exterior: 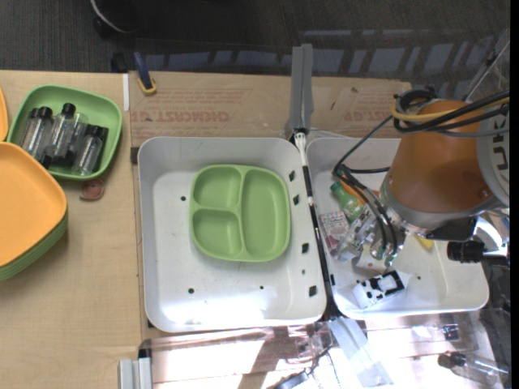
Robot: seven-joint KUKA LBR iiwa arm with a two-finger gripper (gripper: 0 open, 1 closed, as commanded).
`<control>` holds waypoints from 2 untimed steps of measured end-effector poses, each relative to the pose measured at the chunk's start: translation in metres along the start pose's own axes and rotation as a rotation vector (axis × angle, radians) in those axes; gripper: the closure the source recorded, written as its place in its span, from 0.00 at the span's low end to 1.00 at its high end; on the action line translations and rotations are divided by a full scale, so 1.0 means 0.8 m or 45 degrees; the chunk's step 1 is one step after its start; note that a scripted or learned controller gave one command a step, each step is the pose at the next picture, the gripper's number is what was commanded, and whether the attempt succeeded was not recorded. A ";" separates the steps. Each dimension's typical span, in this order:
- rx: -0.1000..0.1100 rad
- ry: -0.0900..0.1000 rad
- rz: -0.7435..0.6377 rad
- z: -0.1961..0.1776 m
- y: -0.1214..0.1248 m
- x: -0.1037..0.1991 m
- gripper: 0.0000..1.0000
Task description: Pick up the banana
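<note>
My gripper [371,241] is lowered into the right bin [454,294], near its left side, under the arm's orange band [434,173]. It hangs among small items: a green and orange object [350,198] just behind it and a clear crinkled packet [333,225] to its left. I cannot pick out a banana among them. The arm covers much of the right bin's floor.
A black and white object [379,288] lies at the right bin's front. In the left bin [162,241] sits a green divided plate [241,213]. On the bench at far left stand a green tray of vials [66,130] and stacked orange plates [28,217].
</note>
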State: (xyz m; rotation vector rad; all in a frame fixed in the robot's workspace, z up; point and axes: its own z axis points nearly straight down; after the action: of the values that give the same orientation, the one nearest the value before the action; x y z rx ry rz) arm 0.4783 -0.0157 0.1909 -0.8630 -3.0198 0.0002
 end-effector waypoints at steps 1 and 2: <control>-0.002 -0.002 -0.470 0.000 0.069 0.004 1.00; -0.001 -0.002 -0.868 -0.001 -0.006 -0.013 1.00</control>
State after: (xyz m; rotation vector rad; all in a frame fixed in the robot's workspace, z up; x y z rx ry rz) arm 0.4847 -0.0254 0.1915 0.1968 -3.1359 -0.0015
